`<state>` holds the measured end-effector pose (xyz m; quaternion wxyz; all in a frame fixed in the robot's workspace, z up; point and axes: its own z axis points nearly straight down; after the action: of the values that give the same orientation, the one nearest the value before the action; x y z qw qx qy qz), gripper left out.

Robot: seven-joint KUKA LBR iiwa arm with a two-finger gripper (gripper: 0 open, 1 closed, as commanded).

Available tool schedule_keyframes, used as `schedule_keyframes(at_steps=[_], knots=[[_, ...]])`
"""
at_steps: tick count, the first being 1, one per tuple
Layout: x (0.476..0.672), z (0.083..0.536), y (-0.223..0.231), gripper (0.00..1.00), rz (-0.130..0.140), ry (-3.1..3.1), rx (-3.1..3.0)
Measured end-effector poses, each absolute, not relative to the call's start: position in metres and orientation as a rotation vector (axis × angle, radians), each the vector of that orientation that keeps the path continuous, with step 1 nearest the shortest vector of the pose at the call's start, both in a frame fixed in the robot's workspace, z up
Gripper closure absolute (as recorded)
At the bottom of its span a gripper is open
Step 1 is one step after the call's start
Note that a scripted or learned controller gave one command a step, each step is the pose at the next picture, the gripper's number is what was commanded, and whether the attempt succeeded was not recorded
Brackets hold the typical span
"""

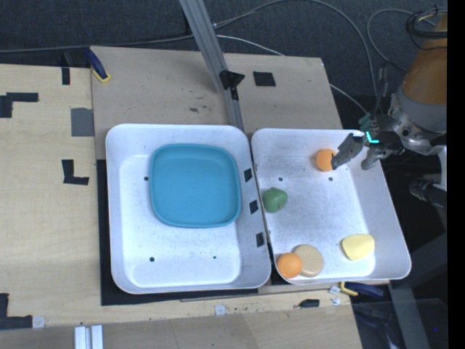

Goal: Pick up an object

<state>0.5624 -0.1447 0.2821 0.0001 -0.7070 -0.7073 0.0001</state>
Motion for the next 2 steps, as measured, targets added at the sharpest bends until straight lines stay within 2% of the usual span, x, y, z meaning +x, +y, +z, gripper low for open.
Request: schedule_keyframes(at_steps=[1, 2], knots=[[0.562, 0.282, -0.145, 0.00, 0.001, -2.222, -2.221], [0.561, 0.220, -0.139, 0.00, 0.005, -2.219, -2.217]])
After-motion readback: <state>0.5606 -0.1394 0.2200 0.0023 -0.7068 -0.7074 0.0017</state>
